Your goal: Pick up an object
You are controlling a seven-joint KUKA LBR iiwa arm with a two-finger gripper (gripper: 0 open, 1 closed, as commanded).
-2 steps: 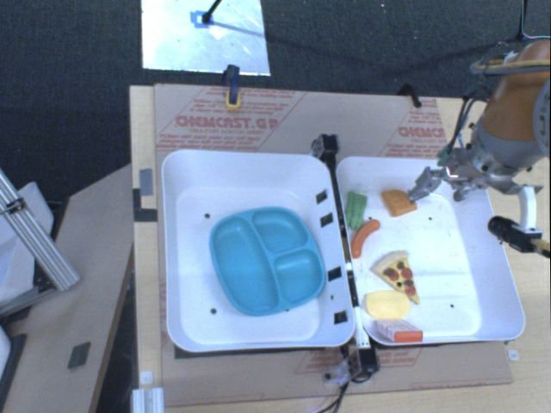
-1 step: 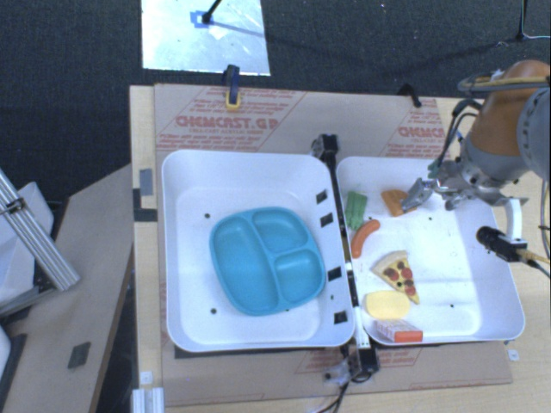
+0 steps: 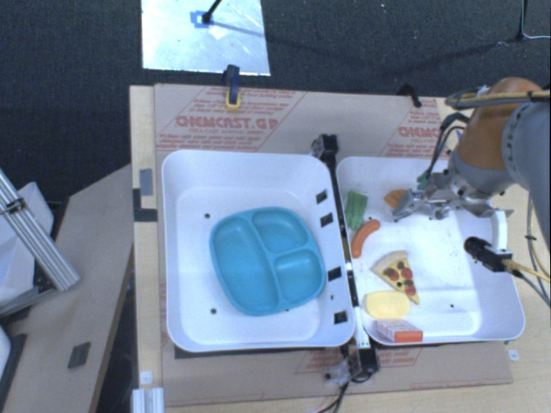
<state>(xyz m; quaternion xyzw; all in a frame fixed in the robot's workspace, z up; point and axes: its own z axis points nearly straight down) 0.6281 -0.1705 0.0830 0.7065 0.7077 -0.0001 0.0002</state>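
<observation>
1. Two white bins sit side by side mid-frame: the left bin (image 3: 185, 256) holds a blue divided plate (image 3: 267, 261); the right bin (image 3: 499, 317) holds the toy food.
2. Candidates lie along the right bin's left side: pizza slice (image 3: 397, 274), yellow piece (image 3: 387, 305), orange sausage (image 3: 365, 236), green piece (image 3: 355, 206), a small boxed item (image 3: 397, 332) at the bottom.
3. To pick well, I would centre over one isolated piece, descend straight, then close.
4. The gripper (image 3: 411, 203) hovers at the bin's upper part, touching or just beside a small orange item (image 3: 395, 199); how wide it stands, I cannot tell.

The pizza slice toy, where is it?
The triangular toy pizza slice lies in the right white bin, between the orange toy sausage and the yellow oval piece.
</observation>
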